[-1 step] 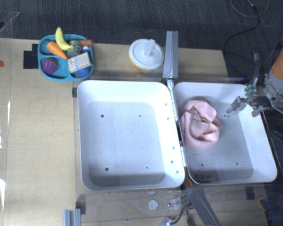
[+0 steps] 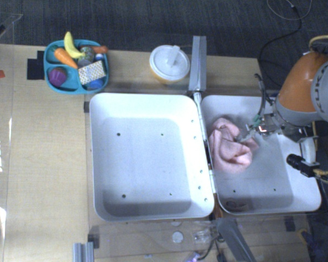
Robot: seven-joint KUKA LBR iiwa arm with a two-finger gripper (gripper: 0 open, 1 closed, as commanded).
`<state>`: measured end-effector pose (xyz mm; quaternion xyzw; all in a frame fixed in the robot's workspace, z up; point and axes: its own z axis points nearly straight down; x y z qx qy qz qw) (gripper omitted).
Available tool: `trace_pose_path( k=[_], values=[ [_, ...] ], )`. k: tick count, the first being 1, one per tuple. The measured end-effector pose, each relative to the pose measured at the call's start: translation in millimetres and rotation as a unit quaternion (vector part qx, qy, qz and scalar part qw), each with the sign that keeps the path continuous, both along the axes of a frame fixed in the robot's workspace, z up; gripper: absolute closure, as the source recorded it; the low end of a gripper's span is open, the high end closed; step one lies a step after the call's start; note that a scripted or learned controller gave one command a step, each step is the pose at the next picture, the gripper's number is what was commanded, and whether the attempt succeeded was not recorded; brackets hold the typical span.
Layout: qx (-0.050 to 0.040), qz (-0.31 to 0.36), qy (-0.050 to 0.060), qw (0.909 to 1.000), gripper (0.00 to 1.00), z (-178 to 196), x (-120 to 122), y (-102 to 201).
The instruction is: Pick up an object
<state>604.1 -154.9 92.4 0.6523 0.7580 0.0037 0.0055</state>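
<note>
Wooden bench (image 2: 38, 146) under two white bins, grasp step under way.

Far left of the pink cloth (image 2: 229, 146): blue toy tray (image 2: 50, 85) and lidded cup (image 2: 169, 63) on the bench; nearer left, the left bin (image 2: 98, 162). Cloth crumpled against the left wall of the right bin (image 2: 303, 198), gripper (image 2: 250, 134) down at its right edge, touching fabric. Jaw state impossible to tell. Next, probably: firm pinch on a fold, then straight lift clear of the rim.
</note>
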Motion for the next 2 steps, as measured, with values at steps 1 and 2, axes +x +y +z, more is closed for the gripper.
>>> trace_pose_path(
  k=[1, 2],
  values=[
    [0.0006, 0.001, -0.003, 1.0000, 1.00, 12.4, 2.3, 1.3],
    [0.0010, -0.003, 0.003, 1.0000, 1.00, 142.5, -36.0, 123.5]
  ],
)
